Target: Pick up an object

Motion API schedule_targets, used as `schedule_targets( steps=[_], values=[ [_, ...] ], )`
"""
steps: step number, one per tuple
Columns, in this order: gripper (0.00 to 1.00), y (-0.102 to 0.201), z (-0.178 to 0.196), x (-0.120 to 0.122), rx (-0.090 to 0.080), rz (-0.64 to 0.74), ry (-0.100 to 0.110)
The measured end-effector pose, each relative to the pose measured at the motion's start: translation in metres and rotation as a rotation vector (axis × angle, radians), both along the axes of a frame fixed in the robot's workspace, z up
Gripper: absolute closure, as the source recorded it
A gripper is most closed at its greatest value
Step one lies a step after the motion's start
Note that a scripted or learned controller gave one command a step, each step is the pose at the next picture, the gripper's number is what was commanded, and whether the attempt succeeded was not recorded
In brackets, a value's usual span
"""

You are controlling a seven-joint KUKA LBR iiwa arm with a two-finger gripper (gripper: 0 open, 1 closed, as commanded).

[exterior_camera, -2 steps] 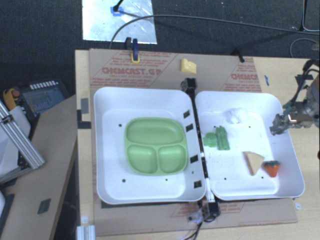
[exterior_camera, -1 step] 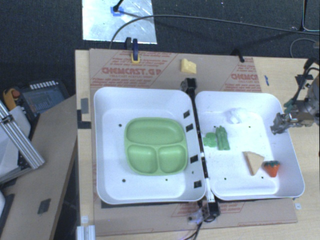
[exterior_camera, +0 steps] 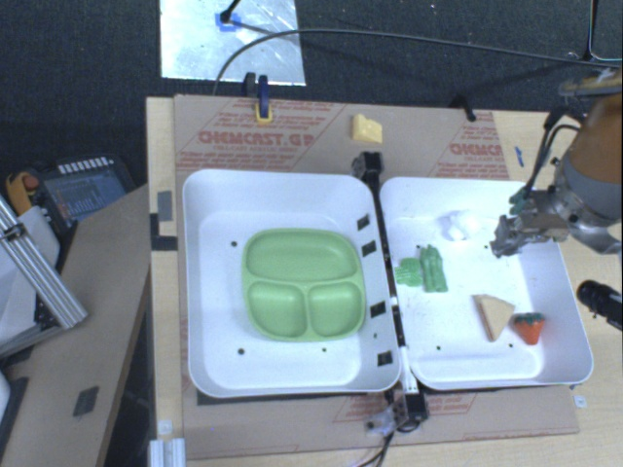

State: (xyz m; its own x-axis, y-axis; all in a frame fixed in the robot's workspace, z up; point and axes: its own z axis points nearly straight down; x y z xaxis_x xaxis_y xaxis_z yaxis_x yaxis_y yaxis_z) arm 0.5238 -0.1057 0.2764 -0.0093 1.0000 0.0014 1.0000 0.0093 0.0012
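Note:
In the right bin lie a green toy vegetable, a tan wedge, a small red-orange strawberry-like piece and a white object near the back. My gripper hangs over the right side of this bin, right of the white object and above the tan wedge. Nothing shows between its fingers. The left bin holds a green three-compartment plate.
A yellow block lies on the cardboard sheet behind the bins. A black clip strip joins the two bins. A keypad device and a metal rail sit on the bench at the left.

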Motion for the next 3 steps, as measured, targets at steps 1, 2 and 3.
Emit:
schedule_targets(
  steps=[1,2,3],
  values=[
    [1.00,0.052,0.000,0.016,0.000,0.001,-0.002],
    [1.00,0.115,-0.011,0.018,0.001,0.001,0.001],
    [1.00,0.165,-0.031,0.029,0.001,0.000,0.001]
  ],
)
